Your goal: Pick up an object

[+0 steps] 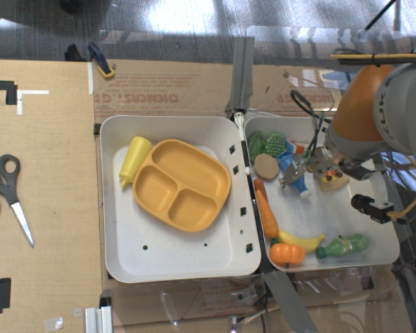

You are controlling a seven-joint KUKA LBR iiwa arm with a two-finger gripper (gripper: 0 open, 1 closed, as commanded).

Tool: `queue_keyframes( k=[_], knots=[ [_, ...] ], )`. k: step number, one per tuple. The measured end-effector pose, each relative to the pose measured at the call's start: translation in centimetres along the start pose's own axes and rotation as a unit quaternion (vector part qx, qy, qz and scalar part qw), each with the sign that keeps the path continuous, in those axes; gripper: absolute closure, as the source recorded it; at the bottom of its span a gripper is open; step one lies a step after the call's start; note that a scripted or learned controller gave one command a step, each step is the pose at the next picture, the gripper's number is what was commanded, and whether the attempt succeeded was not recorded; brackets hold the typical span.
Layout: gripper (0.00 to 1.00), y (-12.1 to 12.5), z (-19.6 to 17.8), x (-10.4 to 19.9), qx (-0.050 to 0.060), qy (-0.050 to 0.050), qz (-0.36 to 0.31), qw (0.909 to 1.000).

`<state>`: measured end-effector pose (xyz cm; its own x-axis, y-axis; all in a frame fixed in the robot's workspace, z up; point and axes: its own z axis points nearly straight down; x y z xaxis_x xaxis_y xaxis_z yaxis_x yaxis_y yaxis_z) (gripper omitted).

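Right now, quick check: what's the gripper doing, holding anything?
Gripper: low in the right bin, over the blue object; whether it is open, closed or holding anything cannot be told.

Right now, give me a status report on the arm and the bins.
Gripper low in right bin, over blue item. Nothing seen gripped. Carrot, banana, green bottle crowd nearby. Yellow tray in left bin.

Arm (pixel 392 109) cut off — right edge.
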<state>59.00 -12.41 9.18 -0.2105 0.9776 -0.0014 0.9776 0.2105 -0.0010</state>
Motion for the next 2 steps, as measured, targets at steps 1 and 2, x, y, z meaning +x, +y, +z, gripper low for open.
queue_keyframes(
  k=[1,2],
  knots=[
    [1.0,0.0,-0.9,-0.1,0.0,-0.001,-0.001,1.0],
    [1.0,8.6,-10.1,6.8,-0.001,0.0,0.032,0.9995]
  ],
)
